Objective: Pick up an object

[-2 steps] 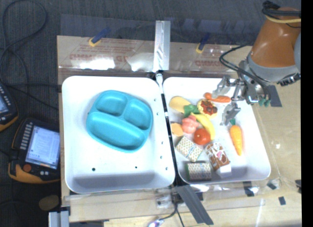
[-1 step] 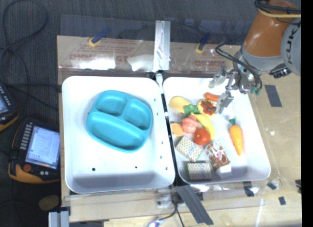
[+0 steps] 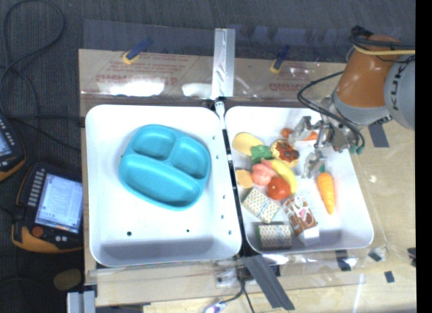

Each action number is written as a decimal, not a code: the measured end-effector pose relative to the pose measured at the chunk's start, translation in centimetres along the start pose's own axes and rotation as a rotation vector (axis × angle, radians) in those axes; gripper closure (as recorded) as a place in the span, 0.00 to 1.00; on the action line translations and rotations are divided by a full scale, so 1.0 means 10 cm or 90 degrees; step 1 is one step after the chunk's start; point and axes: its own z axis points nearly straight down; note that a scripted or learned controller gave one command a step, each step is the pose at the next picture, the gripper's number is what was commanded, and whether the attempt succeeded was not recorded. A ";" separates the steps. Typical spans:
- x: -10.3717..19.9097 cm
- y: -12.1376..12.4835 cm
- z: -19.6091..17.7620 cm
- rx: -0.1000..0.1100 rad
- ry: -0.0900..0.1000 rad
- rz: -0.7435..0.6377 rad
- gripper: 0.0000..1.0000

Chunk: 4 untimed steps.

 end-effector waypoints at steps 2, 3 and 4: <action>0.15 0.47 -0.03 0.005 -0.019 0.146 1.00; 0.46 1.19 -1.35 -0.002 0.000 0.153 1.00; 0.62 0.89 -0.98 -0.002 0.000 0.205 1.00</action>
